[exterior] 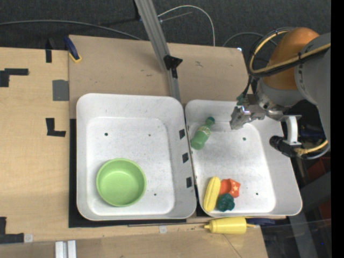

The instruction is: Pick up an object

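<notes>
In the right bin a green bottle lies tilted near the far left corner. A yellow corn-like piece, an orange-red piece and a dark green piece sit bunched near the front left. My gripper hangs over the bin's far side, to the right of the green bottle and apart from it. Nothing shows between its fingers.
The left bin holds a light green bowl at its front left. A yellow bottle lies on the bench outside the right bin's front edge. A grey pole slants down to the bins' shared far corner. Cables loop behind the arm.
</notes>
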Controlling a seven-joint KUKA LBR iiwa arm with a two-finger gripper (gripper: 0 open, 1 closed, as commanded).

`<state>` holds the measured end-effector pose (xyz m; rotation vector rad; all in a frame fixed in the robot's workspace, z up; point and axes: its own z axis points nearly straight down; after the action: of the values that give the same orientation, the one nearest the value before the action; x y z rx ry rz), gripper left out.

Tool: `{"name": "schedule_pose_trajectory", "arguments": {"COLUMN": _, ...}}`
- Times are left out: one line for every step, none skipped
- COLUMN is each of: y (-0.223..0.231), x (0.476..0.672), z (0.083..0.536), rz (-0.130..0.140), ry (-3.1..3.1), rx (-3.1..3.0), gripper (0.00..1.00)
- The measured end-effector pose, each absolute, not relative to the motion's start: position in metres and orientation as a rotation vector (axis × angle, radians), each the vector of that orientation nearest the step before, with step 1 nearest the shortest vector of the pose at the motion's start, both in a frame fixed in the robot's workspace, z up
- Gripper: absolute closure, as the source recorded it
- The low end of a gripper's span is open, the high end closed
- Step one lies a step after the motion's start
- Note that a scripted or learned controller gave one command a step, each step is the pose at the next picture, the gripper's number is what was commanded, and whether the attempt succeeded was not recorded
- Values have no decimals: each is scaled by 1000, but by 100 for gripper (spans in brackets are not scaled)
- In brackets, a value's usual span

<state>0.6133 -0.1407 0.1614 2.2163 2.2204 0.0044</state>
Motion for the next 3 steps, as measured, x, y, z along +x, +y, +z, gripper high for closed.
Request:
{"name": "schedule_pose_trajectory", "arguments": {"y": -137, "x": 613, "z": 225, "rz": 4, "ry": 2220, "rx": 2216, "gripper": 100}}
{"name": "schedule_pose_trajectory", "arguments": {"y": -137, "x": 614, "z": 255, "rz": 2, "ry": 2222, "rx": 2218, "gripper": 100}}
{"name": "schedule_pose_trajectory", "arguments": {"y": -84, "x": 607, "z": 260, "rz": 0, "ry": 2229, "rx": 2216, "gripper": 100}}
